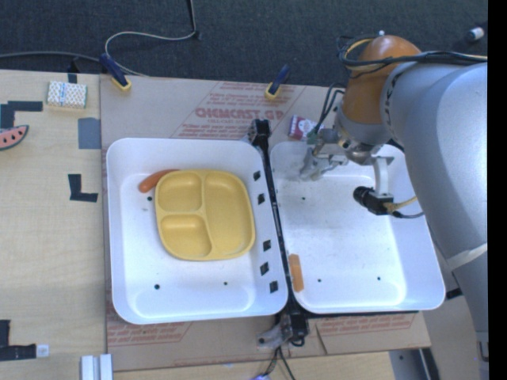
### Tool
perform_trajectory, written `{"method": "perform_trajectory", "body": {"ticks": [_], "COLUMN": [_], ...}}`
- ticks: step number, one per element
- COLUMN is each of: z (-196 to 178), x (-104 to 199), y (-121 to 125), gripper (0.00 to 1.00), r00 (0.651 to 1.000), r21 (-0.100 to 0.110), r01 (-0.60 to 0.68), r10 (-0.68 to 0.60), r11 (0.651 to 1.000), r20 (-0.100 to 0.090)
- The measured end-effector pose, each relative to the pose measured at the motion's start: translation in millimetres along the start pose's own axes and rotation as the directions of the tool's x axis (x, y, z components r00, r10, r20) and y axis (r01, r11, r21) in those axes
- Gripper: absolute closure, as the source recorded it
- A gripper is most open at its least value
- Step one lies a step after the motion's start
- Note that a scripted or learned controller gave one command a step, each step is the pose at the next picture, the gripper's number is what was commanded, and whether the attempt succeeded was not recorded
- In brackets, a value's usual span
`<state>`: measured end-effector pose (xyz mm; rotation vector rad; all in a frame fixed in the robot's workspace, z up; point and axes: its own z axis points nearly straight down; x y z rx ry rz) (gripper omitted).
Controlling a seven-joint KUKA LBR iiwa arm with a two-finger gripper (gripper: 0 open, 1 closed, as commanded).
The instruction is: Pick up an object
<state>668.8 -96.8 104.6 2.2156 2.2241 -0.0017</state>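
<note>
Carrot (295, 272) lies against the right bin's (412, 291) left wall near the front edge. Farther back the yellow divided plate (204, 214) fills the left bin (131, 291), an orange sausage (150, 180) touching its rear corner. Gripper (317, 163) hangs over the right bin's far corner; whether it grips anything, I cannot tell.

Two white bins: left bin (127, 236), right bin (396, 275). One yellow divided plate (204, 214) with three compartments. Two orange carrot-like pieces: one (150, 180) by the plate's upper left edge, one (295, 272) at the right bin's left wall. One arm (444, 117), one gripper (315, 165). Two blue-and-yellow clamps (115, 70) (277, 82) at the cardboard's top edge. One small red-and-white packet (298, 127). One watermelon-slice toy (11, 137). One small patterned block (66, 94).
</note>
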Motion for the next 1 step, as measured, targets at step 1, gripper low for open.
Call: {"method": "perform_trajectory", "body": {"ticks": [1], "z": [-9.3], "x": [0.4], "y": [-0.1], "gripper": [1.0], "r00": [1.0], "r21": [0.001], "r01": [0.001], "r10": [-0.001], "r11": [1.0], "r20": [-0.001]}}
